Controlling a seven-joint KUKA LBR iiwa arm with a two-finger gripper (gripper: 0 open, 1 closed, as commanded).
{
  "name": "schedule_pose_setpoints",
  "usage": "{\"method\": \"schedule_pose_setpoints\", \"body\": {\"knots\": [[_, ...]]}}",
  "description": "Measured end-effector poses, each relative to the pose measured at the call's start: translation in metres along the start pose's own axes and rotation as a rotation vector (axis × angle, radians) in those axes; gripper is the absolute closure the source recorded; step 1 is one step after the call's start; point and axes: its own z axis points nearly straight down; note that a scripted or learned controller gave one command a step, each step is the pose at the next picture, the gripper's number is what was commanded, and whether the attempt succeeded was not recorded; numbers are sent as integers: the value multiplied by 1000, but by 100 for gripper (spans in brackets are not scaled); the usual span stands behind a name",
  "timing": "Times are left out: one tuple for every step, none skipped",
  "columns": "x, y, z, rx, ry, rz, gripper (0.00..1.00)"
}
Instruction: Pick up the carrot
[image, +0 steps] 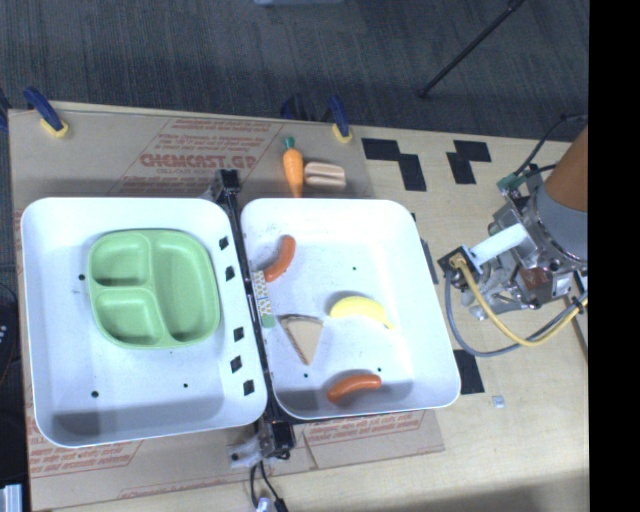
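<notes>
From my screen, the small orange carrot with a green top (291, 168) lies on the bench outside the bins, just behind the right white plastic bin (425, 300), beside a tan-and-pink layered block (324, 176). The grey arm's two-finger gripper (520, 275) sits well right of that bin, can't tell how it's set. Left white bin (40, 300) holds a green divided tray (155, 287).

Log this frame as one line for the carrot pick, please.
stage: pre-reach | gripper: right of right bin | carrot: on bench behind right bin, beside sandwich | contact: none
</notes>
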Motion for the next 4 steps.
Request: {"method": "schedule_pose_setpoints", "body": {"knots": [[7,-33,110,2,-3,-127,100],[-3,12,28,0,-1,-304,100],[25,-64,56,2,-2,-105,100],[8,-36,-22,0,0,7,100]]}}
